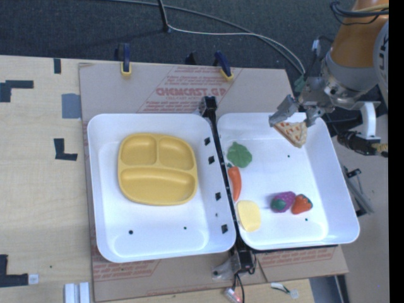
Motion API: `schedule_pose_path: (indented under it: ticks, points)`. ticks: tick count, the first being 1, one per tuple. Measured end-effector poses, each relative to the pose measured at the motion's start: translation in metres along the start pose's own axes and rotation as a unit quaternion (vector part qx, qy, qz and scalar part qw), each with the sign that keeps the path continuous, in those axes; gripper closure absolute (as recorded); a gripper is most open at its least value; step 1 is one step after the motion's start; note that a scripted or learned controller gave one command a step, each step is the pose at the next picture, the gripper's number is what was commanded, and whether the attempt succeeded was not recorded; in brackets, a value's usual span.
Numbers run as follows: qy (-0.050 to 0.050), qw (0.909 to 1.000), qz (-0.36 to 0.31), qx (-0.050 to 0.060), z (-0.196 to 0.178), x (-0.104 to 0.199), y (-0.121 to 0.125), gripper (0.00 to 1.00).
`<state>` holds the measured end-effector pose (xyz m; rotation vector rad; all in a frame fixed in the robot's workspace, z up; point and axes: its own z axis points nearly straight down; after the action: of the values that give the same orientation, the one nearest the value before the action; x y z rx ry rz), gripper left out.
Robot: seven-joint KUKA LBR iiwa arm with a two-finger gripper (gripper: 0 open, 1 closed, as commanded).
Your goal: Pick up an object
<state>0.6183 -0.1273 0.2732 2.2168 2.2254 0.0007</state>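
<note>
— Gripper position and state are requested.

— It is seen over the far right corner of the right bin, at the end of the grey arm with its orange band. A pizza slice toy is clamped between its fingers, one finger being visible on the left of the slice. The slice is tilted, its point directed down and to the right.

— Is the slice raised off the bin floor?

— That cannot be told for certain from this slanted view; it is seen just inside the bin's far rim.

— What else is found in the right bin?

— A green leafy piece is placed near the divider, with a carrot just below it and a yellow piece nearer the front. A purple item and a strawberry are set side by side, touching or nearly so, well apart from the slice.

— And the left bin?

— A yellow divided plate is laid flat in it, toward the far side.
</note>
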Motion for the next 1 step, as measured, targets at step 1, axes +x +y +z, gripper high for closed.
schedule_pose_path:
  ticks: [1]
  points:
    - [0.001, 1.0, 0.0, 0.001, 0.0189, 0.0567, 0.0002, 1.0]
